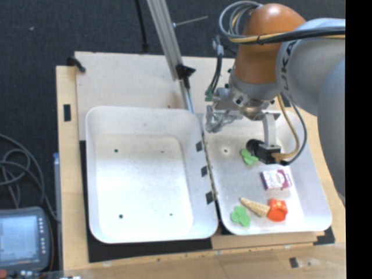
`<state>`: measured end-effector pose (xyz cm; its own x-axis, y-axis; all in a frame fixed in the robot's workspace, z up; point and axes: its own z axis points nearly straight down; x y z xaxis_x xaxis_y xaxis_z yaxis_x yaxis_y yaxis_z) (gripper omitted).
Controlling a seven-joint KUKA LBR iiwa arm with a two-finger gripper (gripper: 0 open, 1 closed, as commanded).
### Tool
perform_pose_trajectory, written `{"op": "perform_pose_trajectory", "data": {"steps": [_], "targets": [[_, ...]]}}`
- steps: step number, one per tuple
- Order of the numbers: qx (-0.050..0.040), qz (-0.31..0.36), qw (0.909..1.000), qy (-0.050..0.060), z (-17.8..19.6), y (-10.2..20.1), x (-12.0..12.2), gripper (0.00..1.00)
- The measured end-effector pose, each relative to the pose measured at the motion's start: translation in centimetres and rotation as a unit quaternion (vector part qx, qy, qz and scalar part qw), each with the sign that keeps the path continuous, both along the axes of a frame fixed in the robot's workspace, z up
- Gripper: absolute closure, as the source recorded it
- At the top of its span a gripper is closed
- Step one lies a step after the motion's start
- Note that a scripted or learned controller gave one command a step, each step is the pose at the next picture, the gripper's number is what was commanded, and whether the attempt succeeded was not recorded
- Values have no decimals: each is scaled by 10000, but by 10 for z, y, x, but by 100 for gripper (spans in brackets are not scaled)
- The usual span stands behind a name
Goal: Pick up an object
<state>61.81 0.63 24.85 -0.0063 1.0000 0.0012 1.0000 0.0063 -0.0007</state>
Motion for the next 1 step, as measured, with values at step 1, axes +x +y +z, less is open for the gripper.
{"op": "perform_pose_trajectory", "data": {"steps": [1], "targets": [[5,6,10000,-1,8,48,-19,100]]}}
